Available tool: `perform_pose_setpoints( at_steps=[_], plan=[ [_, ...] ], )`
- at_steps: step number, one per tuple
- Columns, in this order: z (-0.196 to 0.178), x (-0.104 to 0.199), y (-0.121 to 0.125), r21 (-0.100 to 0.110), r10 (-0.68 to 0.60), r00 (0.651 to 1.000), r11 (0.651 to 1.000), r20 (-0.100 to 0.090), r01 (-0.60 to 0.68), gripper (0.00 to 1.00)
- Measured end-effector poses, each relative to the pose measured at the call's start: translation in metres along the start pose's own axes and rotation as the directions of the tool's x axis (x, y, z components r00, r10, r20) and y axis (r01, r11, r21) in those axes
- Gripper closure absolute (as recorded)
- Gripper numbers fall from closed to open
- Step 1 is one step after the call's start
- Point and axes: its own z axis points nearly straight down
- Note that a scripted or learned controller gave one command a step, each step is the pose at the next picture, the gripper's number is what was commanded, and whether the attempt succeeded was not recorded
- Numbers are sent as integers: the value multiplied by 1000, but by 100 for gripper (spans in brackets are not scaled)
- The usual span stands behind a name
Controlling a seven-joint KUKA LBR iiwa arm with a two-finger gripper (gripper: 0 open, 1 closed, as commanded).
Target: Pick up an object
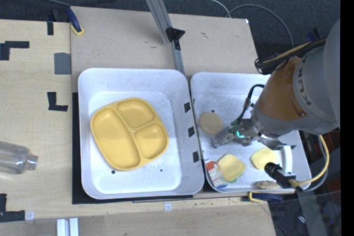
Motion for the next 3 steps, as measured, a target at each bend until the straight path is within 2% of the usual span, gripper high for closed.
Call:
perform_pose_setpoints(
  at_steps=[3],
  plan=[
    [0,0,0,0,0,1000,1000,0,0,0]
  ],
)
